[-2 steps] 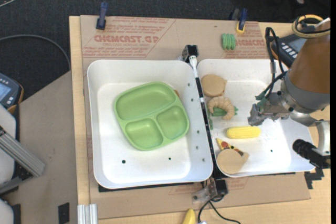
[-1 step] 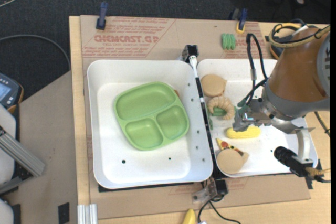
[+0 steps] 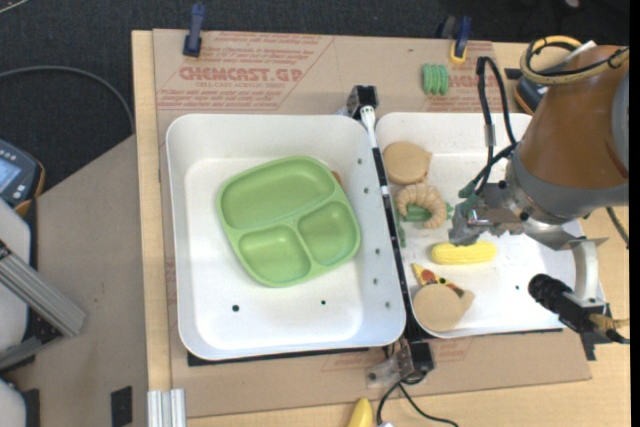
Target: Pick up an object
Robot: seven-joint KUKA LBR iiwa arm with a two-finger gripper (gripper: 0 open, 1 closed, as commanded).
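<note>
Several toy foods lie in the right bin (image 3: 520, 130) — the gripper (image 3: 468, 227) hangs just above the yellow banana (image 3: 462, 254), seemingly lined up for it; jaw state cannot be told.

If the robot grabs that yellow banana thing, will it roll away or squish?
The yellow banana lies flat in the right bin, just below the gripper. Its long, slightly curved shape probably lets it pivot or slide rather than roll far. It looks like smooth, shiny plastic, so it is likely stiff, light and a little slippery.
</note>
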